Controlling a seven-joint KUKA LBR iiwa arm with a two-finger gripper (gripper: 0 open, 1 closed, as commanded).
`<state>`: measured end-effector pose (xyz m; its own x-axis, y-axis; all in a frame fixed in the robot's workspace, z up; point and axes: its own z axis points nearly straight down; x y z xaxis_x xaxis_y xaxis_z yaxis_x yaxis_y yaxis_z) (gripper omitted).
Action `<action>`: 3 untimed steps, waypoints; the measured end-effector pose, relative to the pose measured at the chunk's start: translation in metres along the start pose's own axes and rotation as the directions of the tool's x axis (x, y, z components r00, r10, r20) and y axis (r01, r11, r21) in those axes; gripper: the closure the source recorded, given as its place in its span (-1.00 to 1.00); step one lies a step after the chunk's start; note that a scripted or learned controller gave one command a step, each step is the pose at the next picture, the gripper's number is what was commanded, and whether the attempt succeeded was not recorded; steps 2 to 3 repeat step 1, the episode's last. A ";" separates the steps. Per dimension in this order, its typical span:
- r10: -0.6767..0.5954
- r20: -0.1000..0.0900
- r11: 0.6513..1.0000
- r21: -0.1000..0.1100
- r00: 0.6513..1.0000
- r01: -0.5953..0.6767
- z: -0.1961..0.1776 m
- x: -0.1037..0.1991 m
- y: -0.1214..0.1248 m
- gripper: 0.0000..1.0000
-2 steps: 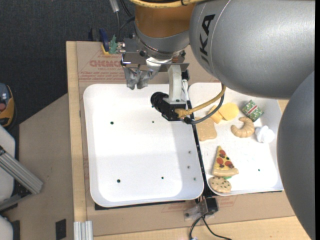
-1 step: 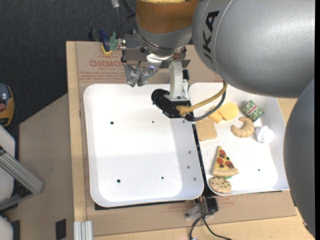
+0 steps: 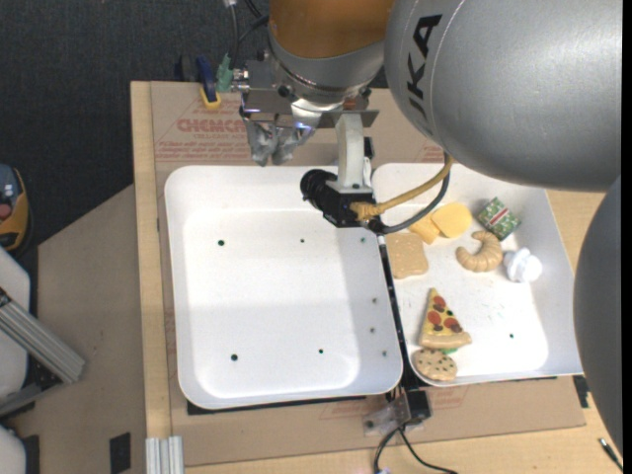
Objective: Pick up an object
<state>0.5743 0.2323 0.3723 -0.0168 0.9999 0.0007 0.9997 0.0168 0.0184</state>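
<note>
- Right bin (image 3: 513, 336) held pizza slice (image 3: 442, 322), cookie (image 3: 434, 365), croissant (image 3: 481, 253), toast (image 3: 407, 255) and cheese (image 3: 445, 222).
- Left bin (image 3: 276, 304) offered open floor.
- Gripper (image 3: 275, 146) hung over its far rim; grip state could not be told.

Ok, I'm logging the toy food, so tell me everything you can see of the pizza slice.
The pizza slice looks like a plastic toy: a yellow wedge with red pepperoni rounds and a tan crust. It lies flat in the right bin, tip pointing to the far side, crust edge against a chocolate-chip cookie.
</note>
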 end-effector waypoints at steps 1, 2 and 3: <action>-0.002 0.000 1.000 -0.002 1.000 0.002 -0.010 0.001 0.000 1.00; -0.002 0.000 1.000 -0.002 1.000 0.002 -0.010 0.001 0.000 1.00; -0.002 0.000 1.000 -0.002 1.000 0.002 -0.010 0.001 0.000 1.00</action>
